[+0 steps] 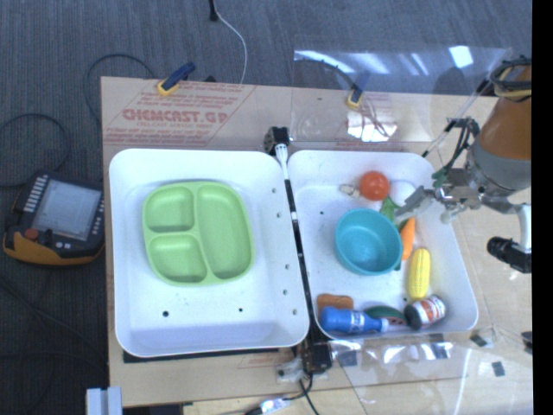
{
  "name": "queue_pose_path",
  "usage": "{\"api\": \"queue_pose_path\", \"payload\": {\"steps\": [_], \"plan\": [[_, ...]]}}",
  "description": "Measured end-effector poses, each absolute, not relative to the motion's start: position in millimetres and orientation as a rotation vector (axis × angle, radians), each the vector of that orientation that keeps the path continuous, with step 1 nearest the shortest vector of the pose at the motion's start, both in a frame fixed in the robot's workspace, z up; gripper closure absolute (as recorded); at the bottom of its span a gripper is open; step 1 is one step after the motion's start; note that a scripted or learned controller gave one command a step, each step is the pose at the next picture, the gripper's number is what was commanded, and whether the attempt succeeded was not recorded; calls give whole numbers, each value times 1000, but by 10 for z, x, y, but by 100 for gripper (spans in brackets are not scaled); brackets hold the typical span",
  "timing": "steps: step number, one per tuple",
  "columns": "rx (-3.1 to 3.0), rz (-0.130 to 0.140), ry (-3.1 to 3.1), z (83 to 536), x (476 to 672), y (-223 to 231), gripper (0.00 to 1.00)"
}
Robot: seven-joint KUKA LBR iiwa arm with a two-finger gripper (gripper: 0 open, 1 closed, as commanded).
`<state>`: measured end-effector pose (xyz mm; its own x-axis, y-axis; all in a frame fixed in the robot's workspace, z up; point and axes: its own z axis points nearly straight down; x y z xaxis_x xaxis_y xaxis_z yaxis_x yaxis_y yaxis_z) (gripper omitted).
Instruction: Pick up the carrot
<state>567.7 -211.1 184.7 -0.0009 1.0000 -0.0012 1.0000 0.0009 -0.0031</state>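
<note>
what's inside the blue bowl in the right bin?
Nothing visible inside the blue bowl; its bottom looks bare. The carrot lies outside, against its right rim, with the corn beside it. Whatever sits under the bowl is covered.

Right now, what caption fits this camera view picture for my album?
Robot gripper hovers by the carrot beside a blue bowl in the right bin; green plate in the left.
</note>
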Motion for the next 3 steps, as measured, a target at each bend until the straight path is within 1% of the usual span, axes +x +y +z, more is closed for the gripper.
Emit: {"api": "queue_pose_path", "payload": {"steps": [1, 2, 3], "plan": [[-2336, -19, -2085, 1003, 5658, -2110, 0], [-2339, -8, -2086, 1058, 5639, -2127, 100], [-2475, 0, -1942, 2191, 5943, -1581, 100]]}}
